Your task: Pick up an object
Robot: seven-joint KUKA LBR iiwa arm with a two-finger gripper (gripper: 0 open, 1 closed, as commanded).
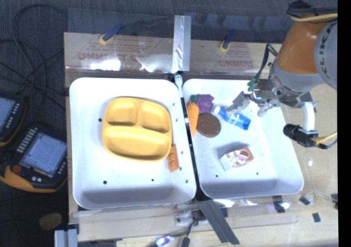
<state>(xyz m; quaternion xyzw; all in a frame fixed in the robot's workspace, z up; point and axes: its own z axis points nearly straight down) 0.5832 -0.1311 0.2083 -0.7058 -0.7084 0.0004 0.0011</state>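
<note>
I judged this the approach step: my claw hung open and empty just right of the blue bottle, which lay beside the brown disc, so next I needed to descend astride it.

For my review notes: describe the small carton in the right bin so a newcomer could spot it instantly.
Find the right-hand white bin. In its near half, apart from the cluster along the divider, lies the small carton. It is the one boxy white item with a red picture, unlike the round brown disc and the blue-and-white packet behind it.
</note>
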